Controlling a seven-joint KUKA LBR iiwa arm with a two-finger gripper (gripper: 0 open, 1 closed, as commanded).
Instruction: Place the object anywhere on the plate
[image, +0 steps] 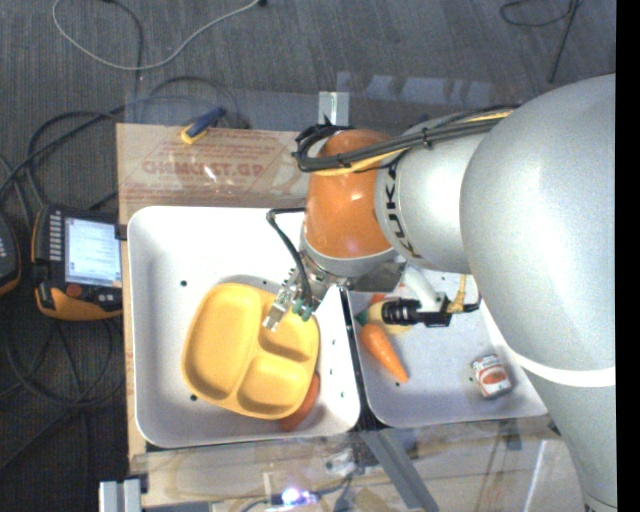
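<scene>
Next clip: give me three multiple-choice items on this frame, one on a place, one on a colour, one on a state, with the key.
1. Where does the orange carrot-shaped toy lie?
A. right-hand shallow white bin
B. on the plate
C. on the floor

2. What colour is the divided plastic plate?
A. blue
B. yellow
C. green

3. Where is the two-finger gripper?
A. over the plate's upper right rim
B. resting on the carrot
C. outside both bins

Key: 1 A, the carrot lies in the right bin near its left wall; 2 B, the plate in the left-hand white bin is yellow; 3 A, the gripper's tip overlaps that rim.
</scene>
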